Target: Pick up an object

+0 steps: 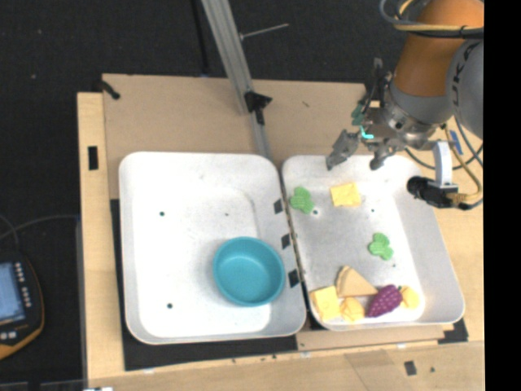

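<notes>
The gripper (356, 155), jaws spread wide and empty, is poised above the yellow block (345, 195), presumably for descent.

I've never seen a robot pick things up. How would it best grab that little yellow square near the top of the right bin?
Probably from straight above, the claw closing across two opposite straight edges of the yellow square. It lies flat and alone on the right bin, with bare floor on every side, so the fingers have room to come down beside it.

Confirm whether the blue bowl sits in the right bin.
No, the blue bowl sits in the left bin, while the right bin holds the small food toys.
</notes>
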`<state>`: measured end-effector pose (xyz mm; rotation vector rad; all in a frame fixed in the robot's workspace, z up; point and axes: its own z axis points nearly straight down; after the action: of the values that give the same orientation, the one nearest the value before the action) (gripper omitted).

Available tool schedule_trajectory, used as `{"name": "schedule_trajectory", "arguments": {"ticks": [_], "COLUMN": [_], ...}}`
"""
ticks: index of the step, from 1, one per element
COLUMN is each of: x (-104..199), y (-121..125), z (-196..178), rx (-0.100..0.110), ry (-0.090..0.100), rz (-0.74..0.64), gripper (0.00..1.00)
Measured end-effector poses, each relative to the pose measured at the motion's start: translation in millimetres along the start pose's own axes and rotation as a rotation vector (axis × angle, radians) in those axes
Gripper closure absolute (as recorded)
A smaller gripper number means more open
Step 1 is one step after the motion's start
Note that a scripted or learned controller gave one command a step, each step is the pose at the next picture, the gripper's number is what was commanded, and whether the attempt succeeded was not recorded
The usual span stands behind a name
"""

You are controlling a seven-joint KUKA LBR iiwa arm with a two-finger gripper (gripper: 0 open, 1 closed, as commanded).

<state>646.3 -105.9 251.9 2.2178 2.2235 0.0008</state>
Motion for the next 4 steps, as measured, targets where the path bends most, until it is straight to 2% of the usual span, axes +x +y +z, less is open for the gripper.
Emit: {"name": "schedule_trajectory", "arguments": {"ticks": [1,2,3,4], "x": [5,8,7,6], "y": [6,-1,0,1], "z": [46,106,150,138], "rx": [0.001,0.006,-0.002,-0.006], "ry": [-0.001,-0.001,-0.001,0.000], "rz": [-0.001,0.003,0.005,0.010], "gripper": [0.00,0.00,0.00,1.00]}}
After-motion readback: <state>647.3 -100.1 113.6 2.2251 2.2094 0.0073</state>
